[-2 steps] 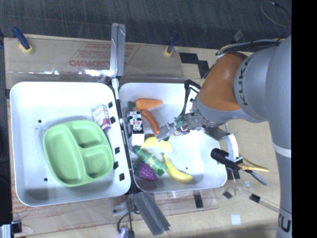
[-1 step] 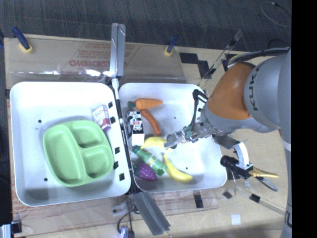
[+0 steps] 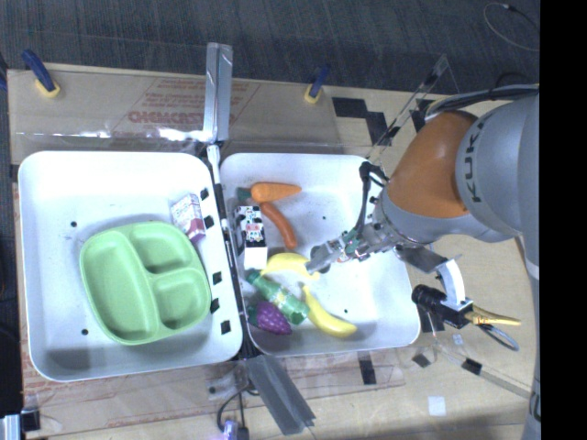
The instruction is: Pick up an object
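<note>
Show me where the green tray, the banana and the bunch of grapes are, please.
green tray [image 3: 115, 287], camera view, its large left compartment.
banana [image 3: 326, 316], camera view, middle of its curve.
bunch of grapes [image 3: 271, 318], camera view, centre of the purple cluster.

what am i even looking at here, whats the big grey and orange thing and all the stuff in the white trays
The big grey and orange thing is a robot arm, reaching in from the right. Its job is to pick up an object. The single camera is fixed above the bench, looking down at a slant. At the arm's tip is the gripper, low over the right bin, right beside a yellow banana. From this view I can't tell whether it holds anything. That bin also has an orange carrot, purple grapes, a green toy and a small black and white box. The left bin holds a green divided plate and a small pink packet.
</note>
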Tool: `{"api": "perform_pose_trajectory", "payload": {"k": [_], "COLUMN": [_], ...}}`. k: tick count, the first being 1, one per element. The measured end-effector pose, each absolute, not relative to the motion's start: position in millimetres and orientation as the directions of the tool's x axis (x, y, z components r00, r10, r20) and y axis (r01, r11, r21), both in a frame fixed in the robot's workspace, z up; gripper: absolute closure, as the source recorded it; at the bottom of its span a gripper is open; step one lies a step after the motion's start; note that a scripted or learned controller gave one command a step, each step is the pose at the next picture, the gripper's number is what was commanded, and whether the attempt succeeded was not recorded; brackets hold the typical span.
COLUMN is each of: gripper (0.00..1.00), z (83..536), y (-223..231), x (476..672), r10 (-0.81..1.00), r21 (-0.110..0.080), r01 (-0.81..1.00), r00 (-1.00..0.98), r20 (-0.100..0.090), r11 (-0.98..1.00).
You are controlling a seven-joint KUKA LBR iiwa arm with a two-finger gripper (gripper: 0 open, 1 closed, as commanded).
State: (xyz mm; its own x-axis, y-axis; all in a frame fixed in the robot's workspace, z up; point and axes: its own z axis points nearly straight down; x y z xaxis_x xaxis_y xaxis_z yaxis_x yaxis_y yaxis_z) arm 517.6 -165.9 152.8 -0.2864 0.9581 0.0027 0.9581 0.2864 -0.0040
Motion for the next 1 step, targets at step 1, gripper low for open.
{"api": "perform_pose_trajectory", "payload": {"k": [1], "gripper": [1.0], "z": [200.9], "y": [-131.7], "x": [564.5], "r10": [0.971], "r21": [-0.001], "r01": [0.971], "r00": [-0.24], "r20": [0.001], "r11": [0.24]}}
